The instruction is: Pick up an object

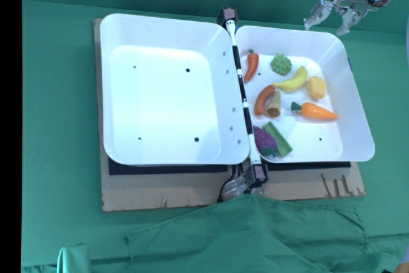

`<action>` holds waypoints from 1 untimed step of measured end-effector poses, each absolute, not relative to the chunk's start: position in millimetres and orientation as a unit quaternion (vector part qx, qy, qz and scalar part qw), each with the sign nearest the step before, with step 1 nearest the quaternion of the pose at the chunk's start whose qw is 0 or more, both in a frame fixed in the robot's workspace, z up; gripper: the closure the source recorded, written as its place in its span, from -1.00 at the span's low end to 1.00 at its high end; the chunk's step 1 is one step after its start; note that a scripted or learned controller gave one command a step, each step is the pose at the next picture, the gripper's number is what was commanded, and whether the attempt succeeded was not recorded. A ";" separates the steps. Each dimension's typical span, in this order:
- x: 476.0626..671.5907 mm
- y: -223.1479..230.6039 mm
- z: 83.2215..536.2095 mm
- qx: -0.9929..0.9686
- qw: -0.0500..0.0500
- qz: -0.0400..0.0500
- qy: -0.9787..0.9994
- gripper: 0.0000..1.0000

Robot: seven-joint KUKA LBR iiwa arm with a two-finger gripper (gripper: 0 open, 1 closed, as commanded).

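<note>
Cropping arm above gripper [331, 17]

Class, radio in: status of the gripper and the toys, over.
Gripper open, above right bin's far rim, holding nothing. Toy foods untouched in bin; carrot nearest side. Nothing in the way.

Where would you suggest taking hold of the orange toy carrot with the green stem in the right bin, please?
Probably at the thick orange body of the orange toy carrot, just right of its green stem end, coming straight down from above. It lies flat and roughly lengthwise left to right, so fingers closing across its width should fit. There is bare bin floor on both long sides, and the yellow banana lies apart from it.
</note>
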State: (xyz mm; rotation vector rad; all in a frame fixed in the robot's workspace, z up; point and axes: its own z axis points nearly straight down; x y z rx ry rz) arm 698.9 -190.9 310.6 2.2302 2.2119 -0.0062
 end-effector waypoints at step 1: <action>668.3 -187.3 222.7 0.709 -0.001 -0.002 0.705 -1.00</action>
